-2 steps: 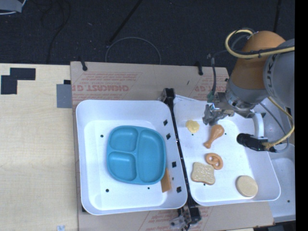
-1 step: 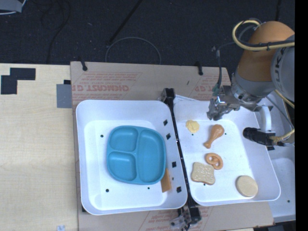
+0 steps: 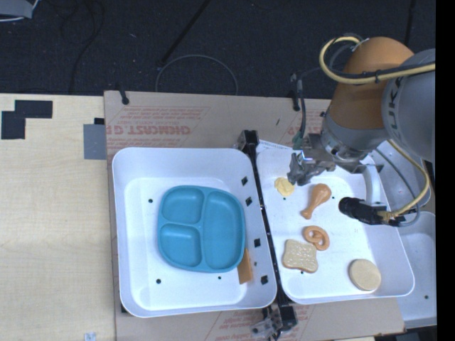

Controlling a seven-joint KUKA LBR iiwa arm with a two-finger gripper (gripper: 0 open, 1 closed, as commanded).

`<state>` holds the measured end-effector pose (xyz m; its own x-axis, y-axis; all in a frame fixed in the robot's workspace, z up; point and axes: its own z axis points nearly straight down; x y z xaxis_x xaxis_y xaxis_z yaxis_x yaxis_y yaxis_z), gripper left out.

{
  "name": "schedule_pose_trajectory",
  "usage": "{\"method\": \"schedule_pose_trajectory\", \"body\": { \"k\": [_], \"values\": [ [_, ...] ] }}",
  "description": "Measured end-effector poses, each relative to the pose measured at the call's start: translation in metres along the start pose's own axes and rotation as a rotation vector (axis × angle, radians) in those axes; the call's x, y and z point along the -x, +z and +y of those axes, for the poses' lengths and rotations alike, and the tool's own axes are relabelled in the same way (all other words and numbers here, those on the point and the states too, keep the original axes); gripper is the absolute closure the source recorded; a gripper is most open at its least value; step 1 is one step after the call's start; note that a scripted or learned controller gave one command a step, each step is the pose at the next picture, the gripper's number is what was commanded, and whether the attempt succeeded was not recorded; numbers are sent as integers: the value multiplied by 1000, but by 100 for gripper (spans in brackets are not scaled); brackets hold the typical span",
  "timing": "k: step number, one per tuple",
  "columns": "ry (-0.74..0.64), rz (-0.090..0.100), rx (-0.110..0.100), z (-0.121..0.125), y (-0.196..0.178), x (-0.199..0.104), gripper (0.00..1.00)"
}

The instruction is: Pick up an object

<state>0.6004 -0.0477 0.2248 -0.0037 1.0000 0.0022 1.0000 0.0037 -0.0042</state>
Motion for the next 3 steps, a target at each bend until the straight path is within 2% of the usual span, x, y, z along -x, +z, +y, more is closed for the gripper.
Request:
{"method": "schedule_pose_trajectory", "body": {
  "k": [3],
  "values": [
    [-1,-1,1,-21,-9,-156,100]
  ]
}}
